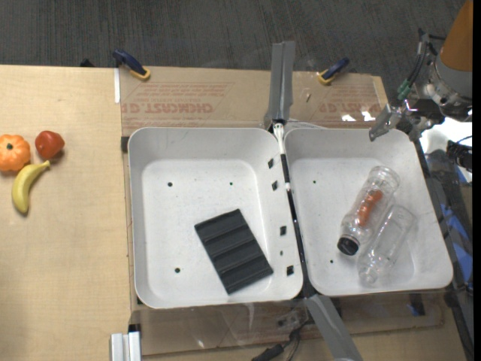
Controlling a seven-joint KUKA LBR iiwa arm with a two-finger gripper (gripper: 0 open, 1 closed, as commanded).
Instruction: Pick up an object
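Two shallow white bins sit side by side on the bench. The left bin holds one dark ribbed block, lying flat at a slant near the bin's front edge, a little right of centre, apart from all four walls.

The right bin holds two clear plastic bottles in its right half. The first bottle lies on its side at a slant, dark cap toward the front-left, with something orange-red inside; what that is cannot be made out. The second bottle lies just beside it on the right, touching or nearly so, and reaches toward the bin's front-right corner. It is so transparent against the white floor that its outline and cap end are hard to trace.

The gripper hangs over the back-right corner of the right bin, well apart from both bottles. Its form is small and cluttered with cables; whether it is wide or narrow cannot be told. Nothing is seen held by it. The arm is cut off by the frame's right and top edges.

On the bench's left part, outside the bins, lie an orange fruit, a red fruit and a banana, close together.
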